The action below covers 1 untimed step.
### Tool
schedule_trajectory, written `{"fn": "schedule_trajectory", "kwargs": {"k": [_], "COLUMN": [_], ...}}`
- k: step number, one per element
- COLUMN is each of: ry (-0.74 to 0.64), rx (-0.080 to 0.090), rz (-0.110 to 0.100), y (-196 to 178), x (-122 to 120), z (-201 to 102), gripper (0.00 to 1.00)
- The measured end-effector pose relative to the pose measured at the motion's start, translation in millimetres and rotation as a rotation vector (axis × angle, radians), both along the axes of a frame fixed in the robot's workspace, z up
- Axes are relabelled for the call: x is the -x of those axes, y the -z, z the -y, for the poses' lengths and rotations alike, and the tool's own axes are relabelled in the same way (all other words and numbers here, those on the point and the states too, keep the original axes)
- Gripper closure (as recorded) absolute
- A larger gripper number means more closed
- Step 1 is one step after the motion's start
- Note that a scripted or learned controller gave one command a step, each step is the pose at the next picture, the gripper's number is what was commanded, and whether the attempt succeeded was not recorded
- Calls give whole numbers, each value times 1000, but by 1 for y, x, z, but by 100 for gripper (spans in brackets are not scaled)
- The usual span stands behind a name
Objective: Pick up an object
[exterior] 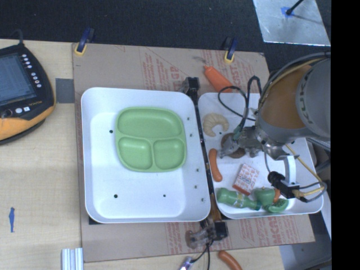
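Green bottle (pixel 239 198), red-white packet (pixel 246 177), print unreadable; tool (pixel 233 144) grip state indiscernible.

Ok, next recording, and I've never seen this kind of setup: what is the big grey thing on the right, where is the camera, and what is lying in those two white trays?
One camera looks down at a slant. The grey arm with an orange band is a robot reaching in from the right; its gripper is low over the right white bin. I see nothing held. That bin contains a pale croissant-shaped toy, an orange sausage, a small red-and-white box and a green bottle. The left white bin holds a green divided plate.
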<state>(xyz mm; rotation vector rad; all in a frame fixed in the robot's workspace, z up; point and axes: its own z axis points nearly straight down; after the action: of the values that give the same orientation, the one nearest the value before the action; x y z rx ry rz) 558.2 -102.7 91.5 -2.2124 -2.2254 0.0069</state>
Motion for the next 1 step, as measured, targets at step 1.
{"fn": "schedule_trajectory", "kwargs": {"k": [1], "ry": [0], "rx": [-2], "rz": [-3], "y": [0], "x": [3], "z": [-9], "gripper": [0]}}
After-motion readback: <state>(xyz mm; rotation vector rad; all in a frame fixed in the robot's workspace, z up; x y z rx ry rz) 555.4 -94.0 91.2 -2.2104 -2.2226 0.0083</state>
